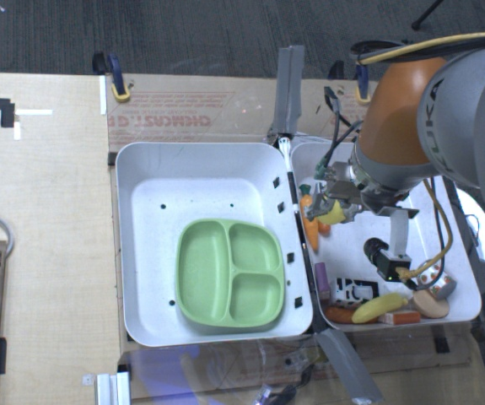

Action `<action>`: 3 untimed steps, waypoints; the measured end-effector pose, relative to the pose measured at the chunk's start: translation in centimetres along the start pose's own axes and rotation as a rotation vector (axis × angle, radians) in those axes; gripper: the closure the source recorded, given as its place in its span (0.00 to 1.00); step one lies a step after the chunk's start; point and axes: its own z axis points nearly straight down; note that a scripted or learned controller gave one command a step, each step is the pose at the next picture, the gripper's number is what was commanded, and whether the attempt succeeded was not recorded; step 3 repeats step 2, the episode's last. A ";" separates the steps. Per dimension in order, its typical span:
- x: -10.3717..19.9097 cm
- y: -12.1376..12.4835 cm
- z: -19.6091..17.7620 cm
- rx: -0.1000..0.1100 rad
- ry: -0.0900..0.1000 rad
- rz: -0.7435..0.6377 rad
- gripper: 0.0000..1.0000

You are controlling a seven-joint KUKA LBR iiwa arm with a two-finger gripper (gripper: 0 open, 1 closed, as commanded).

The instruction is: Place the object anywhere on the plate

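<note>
Yellow object (pixel 331 213) | just under end effector (pixel 336 201), right bin | grip state: cannot tell | green plate (pixel 229 272) in left bin

Green 3-compartment plate (pixel 229 272) is seen lying flat in left bin, toward its front-right, tilted slightly. Small yellow obj. (pixel 331 212) w/ orange bits is seen in right bin's back-left corner, just under the wrist; exact type can't be told.
</note>
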 end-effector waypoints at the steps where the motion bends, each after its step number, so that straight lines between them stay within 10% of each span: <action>1: 9.2 -4.8 0.0 0.000 -0.001 -0.119 1.00; 2: 9.2 -4.7 0.0 0.000 0.000 -0.118 0.00; 3: 9.2 -4.7 0.0 0.000 0.000 -0.118 0.00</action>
